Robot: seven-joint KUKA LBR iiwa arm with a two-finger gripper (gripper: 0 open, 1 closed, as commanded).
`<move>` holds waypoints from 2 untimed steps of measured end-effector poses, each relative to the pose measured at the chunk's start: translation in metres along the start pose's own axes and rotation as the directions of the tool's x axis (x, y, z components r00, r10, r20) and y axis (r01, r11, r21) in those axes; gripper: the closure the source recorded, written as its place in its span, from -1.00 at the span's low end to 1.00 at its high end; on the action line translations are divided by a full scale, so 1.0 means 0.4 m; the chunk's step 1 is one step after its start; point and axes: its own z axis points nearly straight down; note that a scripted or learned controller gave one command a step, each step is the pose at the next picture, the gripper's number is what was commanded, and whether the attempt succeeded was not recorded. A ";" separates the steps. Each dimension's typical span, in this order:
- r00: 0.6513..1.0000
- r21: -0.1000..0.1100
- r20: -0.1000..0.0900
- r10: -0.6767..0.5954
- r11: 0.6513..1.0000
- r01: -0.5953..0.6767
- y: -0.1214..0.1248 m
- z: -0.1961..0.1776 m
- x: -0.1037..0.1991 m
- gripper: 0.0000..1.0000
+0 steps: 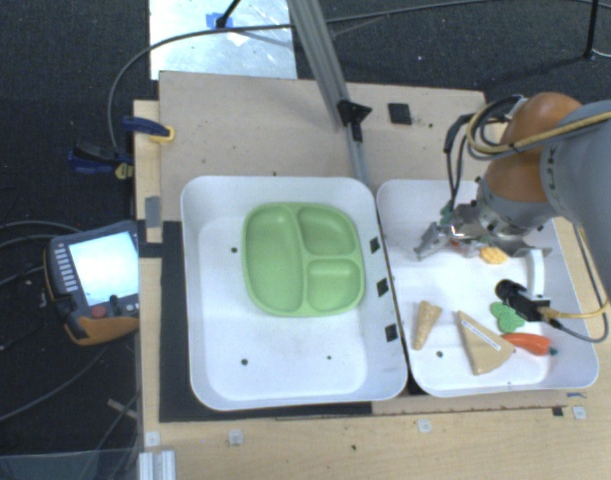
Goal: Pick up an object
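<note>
Bench (285,128): you see a tan board filling the middle of the frame, bearing two white bins side by side.
Left bin (215,368): it holds a green divided plate (303,258), lying flat at its centre.
Right bin (575,368): here lie your candidates, all in its lower half.
Arm (575,168): it reaches in from the right, its orange band at upper right, wrist over the right bin's upper part.
Gripper (437,238): it points left, low over bare bin floor; you cannot tell how its fingers stand, and nothing shows between them.
Cheese wedge (482,344): lower right, near a small cone (425,324).
Carrot (530,344): just beside a green piece (505,316).
Yellow piece (494,256): just beside the wrist.
Progress: nothing looks lifted yet; choosing, grasping and raising an object all remain, by your view.
</note>
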 end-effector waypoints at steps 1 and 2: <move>1.000 -0.006 -0.001 0.001 1.000 -0.001 0.004 -0.034 0.000 1.00; 1.000 -0.003 0.000 0.001 1.000 -0.001 -0.017 -0.176 0.003 1.00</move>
